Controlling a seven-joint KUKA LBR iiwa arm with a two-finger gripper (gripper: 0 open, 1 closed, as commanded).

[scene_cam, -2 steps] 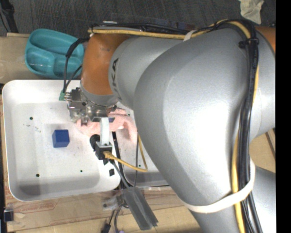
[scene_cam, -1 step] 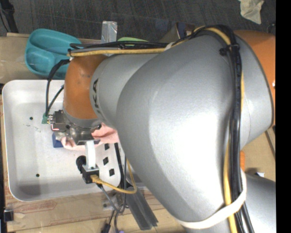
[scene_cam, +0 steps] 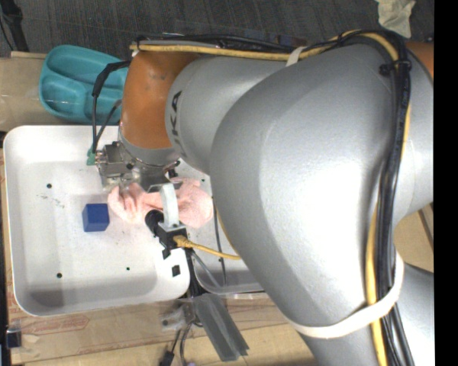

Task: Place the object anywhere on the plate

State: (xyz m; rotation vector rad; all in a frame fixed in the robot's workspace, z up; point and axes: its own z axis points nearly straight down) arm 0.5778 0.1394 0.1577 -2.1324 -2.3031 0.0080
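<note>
The claw (scene_cam: 130,180) (grip impossible to tell) sits over what seems a pink object (scene_cam: 195,204), near a blue cube (scene_cam: 95,217).

The scene is lit evenly from above, with moderate brightness. A broad soft sheen is spread over the grey arm (scene_cam: 320,174), and a duller highlight is seen on its orange band (scene_cam: 149,101). The white bin (scene_cam: 30,174) is rendered bright, nearly washed out along its left wall, while a grey shadow is cast in its lower left corner. The dark floor along the top is left dim and grainy. The arm's nearest surfaces are slightly softened, and fine detail is lost to coarse resolution throughout.
</note>
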